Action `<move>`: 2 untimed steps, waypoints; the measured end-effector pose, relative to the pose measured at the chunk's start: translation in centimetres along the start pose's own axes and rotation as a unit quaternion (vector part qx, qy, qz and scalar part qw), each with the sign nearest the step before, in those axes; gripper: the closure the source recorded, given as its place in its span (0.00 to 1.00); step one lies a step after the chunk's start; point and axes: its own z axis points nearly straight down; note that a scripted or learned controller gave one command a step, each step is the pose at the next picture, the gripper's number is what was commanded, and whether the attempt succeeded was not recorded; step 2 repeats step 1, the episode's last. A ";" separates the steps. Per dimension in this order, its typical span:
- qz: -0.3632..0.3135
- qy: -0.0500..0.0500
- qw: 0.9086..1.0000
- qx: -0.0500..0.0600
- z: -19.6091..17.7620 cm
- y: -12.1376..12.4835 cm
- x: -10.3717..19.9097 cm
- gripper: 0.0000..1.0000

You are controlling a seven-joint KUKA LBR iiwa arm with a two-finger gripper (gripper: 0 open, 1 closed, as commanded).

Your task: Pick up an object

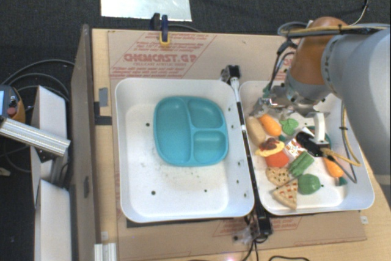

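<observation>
My gripper [269, 110] is low in the right bin [360, 195], over the back of a pile of toy food. Right below it lie an orange carrot piece [269, 125] and a beige piece [253, 129], with a small green piece [289, 126] beside them. I see nothing clearly held. Toward the front are a red and yellow piece [275, 156], a green pepper [300, 164], a round green piece [310, 183], two tan wedges [287, 194] and another orange carrot [333, 167].
The left bin [137, 192] holds a teal divided plate [190, 131]. A ridge where both bins meet [243, 143] runs just left of the gripper. The grey arm [354, 76] covers the right bin's back right corner.
</observation>
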 end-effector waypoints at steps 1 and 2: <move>-0.001 0.000 1.000 -0.002 -1.1 0.2 0.0 1.00; -0.001 0.000 1.000 -0.002 -1.1 0.2 0.0 1.00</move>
